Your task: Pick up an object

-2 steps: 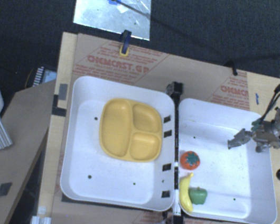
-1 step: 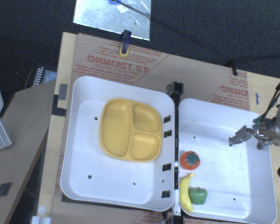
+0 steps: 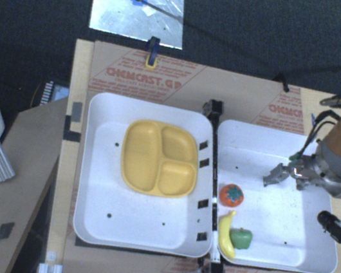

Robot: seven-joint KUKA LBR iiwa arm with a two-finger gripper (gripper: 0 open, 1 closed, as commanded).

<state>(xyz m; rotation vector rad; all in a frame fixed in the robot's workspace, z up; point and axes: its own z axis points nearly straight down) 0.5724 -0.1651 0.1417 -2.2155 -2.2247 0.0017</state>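
Yellow plate [image 3: 159, 158] with three parts sits in your left bin [image 3: 88, 216]. Your right bin [image 3: 313, 252] has a tomato [image 3: 231, 194], a banana [image 3: 226, 234] and a green pepper [image 3: 241, 238] near its left wall. Your gripper [image 3: 281, 174] hangs over that bin, away from the toys; you cannot tell how its jaws stand.

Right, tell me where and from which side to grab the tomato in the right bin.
Probably best to grip the tomato across its round red body, coming straight down from above. It sits close to the right bin's left wall, with the banana just below it, so a sideways approach looks cramped. The gripper sits up-right of it.
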